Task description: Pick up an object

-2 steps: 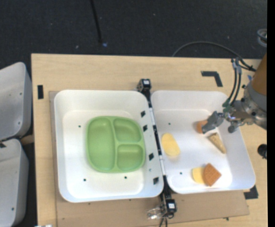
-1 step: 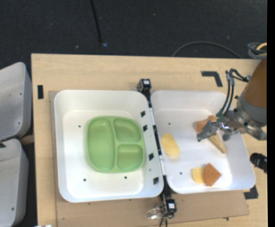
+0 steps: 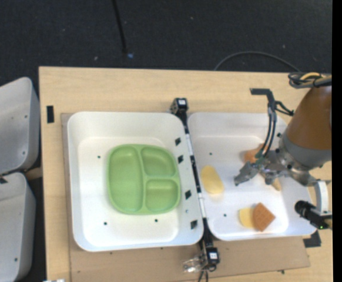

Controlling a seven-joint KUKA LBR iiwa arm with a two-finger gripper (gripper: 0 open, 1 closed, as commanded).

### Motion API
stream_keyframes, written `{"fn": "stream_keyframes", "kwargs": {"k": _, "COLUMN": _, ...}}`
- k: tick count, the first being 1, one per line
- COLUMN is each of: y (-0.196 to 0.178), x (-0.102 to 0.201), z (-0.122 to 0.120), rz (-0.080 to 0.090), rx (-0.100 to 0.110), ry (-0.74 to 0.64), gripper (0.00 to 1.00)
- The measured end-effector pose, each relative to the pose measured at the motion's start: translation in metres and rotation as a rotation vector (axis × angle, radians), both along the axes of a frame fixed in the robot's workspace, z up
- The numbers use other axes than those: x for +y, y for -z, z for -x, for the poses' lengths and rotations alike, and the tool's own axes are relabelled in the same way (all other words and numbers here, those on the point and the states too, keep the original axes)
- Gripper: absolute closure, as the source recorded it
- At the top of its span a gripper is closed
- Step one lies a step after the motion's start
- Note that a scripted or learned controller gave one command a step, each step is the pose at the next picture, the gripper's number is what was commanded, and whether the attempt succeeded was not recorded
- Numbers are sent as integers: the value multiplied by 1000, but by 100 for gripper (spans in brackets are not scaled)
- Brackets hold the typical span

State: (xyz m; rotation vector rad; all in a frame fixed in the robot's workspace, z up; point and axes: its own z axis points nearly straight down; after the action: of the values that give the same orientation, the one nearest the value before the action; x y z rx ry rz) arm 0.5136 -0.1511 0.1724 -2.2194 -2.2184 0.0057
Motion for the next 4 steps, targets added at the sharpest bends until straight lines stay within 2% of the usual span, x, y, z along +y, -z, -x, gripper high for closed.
{"fn": "stream_keyframes", "kwargs": {"k": 1, "y": 62, "x": 4, "z": -1, "rz": 0, "rx": -1, "ry": 1, "gripper": 0}}
{"fn": "stream_keyframes", "kwargs": {"k": 2, "y": 48, "x": 2, "z": -2, "rz": 1, "rx": -7, "ry": 8, "gripper": 100}}
{"fn": "stream_keyframes", "kwargs": {"k": 4, "y": -52, "x": -2, "z": -21, "rz": 2, "rx": -11, "ry": -3, "gripper": 100}}
